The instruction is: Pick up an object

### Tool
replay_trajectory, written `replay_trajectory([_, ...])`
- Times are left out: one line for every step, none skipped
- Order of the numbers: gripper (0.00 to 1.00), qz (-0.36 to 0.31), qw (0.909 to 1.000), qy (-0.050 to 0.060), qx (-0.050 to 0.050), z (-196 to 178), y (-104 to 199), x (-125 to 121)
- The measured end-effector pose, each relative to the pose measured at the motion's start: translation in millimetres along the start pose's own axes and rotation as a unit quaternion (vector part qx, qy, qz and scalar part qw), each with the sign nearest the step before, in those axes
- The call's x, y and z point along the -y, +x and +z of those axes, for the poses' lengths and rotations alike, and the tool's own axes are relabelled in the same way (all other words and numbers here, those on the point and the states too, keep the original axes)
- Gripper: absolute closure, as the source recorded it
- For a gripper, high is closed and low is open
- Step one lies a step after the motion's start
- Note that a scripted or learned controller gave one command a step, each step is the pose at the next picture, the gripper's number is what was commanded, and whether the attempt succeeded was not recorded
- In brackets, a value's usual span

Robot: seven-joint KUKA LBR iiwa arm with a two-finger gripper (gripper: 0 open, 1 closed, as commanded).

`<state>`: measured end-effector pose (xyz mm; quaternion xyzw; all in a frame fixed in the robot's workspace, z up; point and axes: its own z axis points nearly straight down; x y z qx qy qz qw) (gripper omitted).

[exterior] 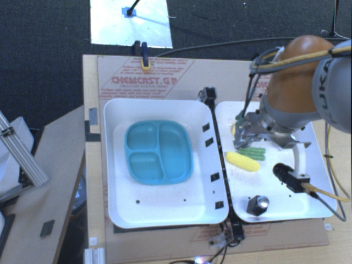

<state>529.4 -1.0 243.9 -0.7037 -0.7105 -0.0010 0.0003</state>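
Looked like a robotics lab or test cell, not a home. Showed a bench (165,70) topped with a protective sheet printed CHEMCAST, two shallow white bins (165,111) clipped side by side with black clamps (208,95), and loose cables (330,194) trailing over the right bin. Stood on dark carpet, with a metal plate (129,15) beyond the bench, an aluminium frame rail (22,155) at left, and a grey and orange industrial arm (300,81) reaching in.

arm: reaches in from right, wrist bent downward | hand (242,138): low, pointing down
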Motion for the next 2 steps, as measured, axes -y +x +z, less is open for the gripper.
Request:
replay_trajectory([1.00, 0.000, 1.0000, 0.001, 0.000, 9, 58, 16])
replay_trajectory([1.00, 0.000, 1.0000, 0.001, 0.000, 26, 110, 19])
